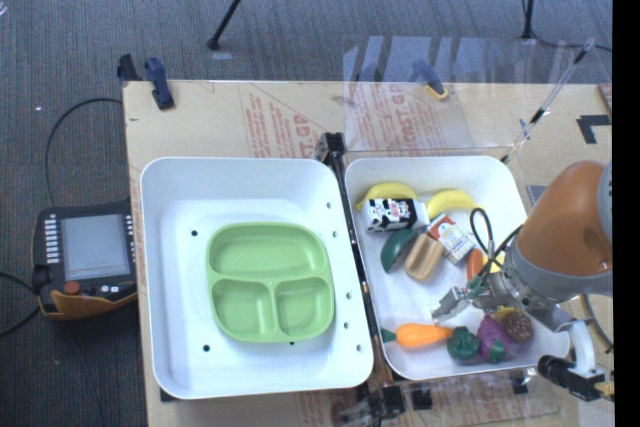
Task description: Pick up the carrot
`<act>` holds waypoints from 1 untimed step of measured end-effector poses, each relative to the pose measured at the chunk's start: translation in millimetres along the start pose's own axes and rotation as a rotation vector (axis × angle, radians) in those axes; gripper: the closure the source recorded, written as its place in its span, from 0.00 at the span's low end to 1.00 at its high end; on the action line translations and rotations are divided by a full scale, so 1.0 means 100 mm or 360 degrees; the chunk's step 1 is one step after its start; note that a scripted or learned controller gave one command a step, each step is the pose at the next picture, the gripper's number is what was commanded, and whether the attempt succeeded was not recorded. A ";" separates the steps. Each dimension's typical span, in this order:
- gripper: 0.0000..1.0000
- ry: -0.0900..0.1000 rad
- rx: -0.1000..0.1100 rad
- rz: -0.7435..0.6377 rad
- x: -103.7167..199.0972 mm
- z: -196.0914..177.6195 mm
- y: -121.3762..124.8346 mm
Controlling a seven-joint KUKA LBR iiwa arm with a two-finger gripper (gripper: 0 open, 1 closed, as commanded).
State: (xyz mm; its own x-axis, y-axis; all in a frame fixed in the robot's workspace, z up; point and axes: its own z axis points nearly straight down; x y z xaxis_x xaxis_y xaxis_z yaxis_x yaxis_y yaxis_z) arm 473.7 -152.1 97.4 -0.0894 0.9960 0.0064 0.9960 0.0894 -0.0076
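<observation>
The approach is judged unfinished: the claw (455,303), seemingly open, is held above the carrot (424,335), so lowering is needed.

Red printed lettering on the cardboard sheet (300,120) over the desk, upside down and unreadable. Small carton (390,213) has black-and-white markings, illegible.

Cardboard-topped bench (260,115), two white bins (side by side) (160,215) (500,170), blue clamp (158,82) at edge

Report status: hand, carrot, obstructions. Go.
Hand low in right bin, just above carrot. Carrot loose on bin floor. Broccoli, grapes crowd its right end.
</observation>
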 end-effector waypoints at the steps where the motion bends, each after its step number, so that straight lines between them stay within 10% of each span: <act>1: 0.00 0.0000 0.0001 0.0515 0.57 0.12 0.06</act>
State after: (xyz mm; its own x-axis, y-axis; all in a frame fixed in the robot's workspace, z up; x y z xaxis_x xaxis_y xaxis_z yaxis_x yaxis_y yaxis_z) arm 474.6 -94.8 85.5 0.2322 0.9727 0.0038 0.9726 -0.2322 -0.0100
